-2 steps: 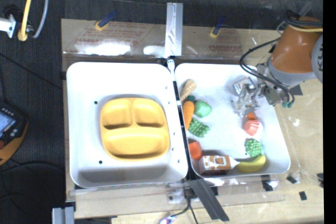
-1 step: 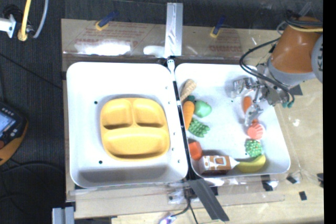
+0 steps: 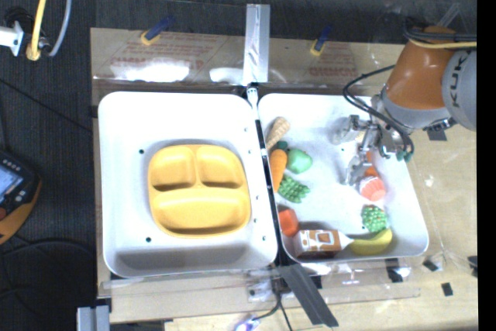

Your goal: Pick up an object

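Starting at the 9 o'clock side: the left white bin [image 3: 116, 167] sits on the worktop [image 3: 186, 58] and has a yellow divided tray [image 3: 200, 190] lying flat in the middle of it, 2 small compartments toward 12 o'clock and 1 long one toward 6.

Next over, the right white bin [image 3: 411, 232] touches the left one along the centre seam. All the toy food is in here. Hugging the seam at the bin's 9 o'clock edge there's a tan bread-looking piece [image 3: 277, 129], then a carrot [image 3: 277, 168] just below it, with a green round veggie [image 3: 299, 161] right beside the carrot at its 3 o'clock. A bumpy green piece [image 3: 292, 188] lies just under those. Down toward 6 o'clock there's a red-orange round thing [image 3: 288, 222], a brown bottle with a label [image 3: 319, 241] lying on its side, and a banana [image 3: 372, 243] touching the bottle's end. A small green bunch [image 3: 374, 218] sits just above the banana.

Over at the 3 o'clock side, the grey arm with the orange band [image 3: 418, 81] reaches in, and the jaws [image 3: 363, 167] are down low in the bin right over a red and white item [image 3: 373, 187]. Can't tell from this angle how far open the jaws are, or whether they've got hold of anything.
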